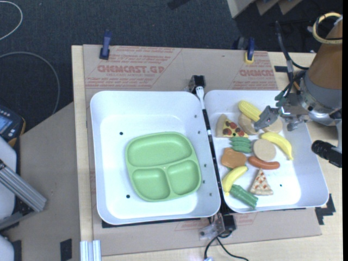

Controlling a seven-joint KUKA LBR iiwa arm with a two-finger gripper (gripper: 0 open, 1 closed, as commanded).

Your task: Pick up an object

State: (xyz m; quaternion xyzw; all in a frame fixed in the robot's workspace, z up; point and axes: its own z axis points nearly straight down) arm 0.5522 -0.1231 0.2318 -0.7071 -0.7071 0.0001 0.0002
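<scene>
- Over the far part of the right shallow white plastic bin [310,192], the grey two-finger gripper [267,118] hangs low above the toy food, its fingers slightly parted with nothing between them.
- Just below the fingers lie a round beige toy bun [265,149] and a curved yellow toy banana [278,142]; a yellow toy corn cob [249,110] sits just to their left, and a pepperoni pizza slice [228,127] lies further left.
- Nearer the camera from the fingers are a red toy sausage [264,164], a brown toast-shaped piece [234,157], a second yellow banana [234,176], a second pizza slice [262,183] and a dark green cucumber-like piece [243,196].
- Well to the left of the fingers, the other white bin [106,162] holds a light green three-compartment plastic tray [162,166].
- Risk: the toys are packed touching one another, so closing fingers may land on two pieces, pinch an edge, or push a rounded piece aside and come up empty.
- Risk: smooth curved plastic may slip out during lifting.
- Red print on the brown board counter [163,69] reads "CHEMCAST G.P"; the smaller lines are too fine to read.
</scene>
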